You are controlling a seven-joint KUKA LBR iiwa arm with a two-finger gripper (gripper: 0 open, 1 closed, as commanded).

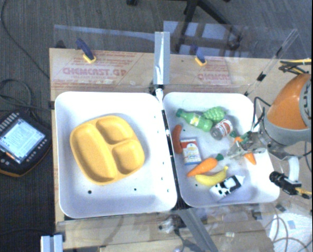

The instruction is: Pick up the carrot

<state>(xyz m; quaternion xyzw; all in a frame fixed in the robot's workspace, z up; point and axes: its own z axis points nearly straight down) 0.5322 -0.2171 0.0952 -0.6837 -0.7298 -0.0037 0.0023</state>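
The carrot lies in the right bin, near its middle, orange with a small green tip pointing right. It rests just above a yellow banana. My gripper hangs low over the right side of that bin, a short way right of the carrot's tip and apart from it. The grey arm with its orange band comes in from the right edge behind it.
The right bin also holds a green bottle, a green leafy item, a small can, a red sausage, a small box and a black-and-white toy. A yellow divided plate sits in the left bin.
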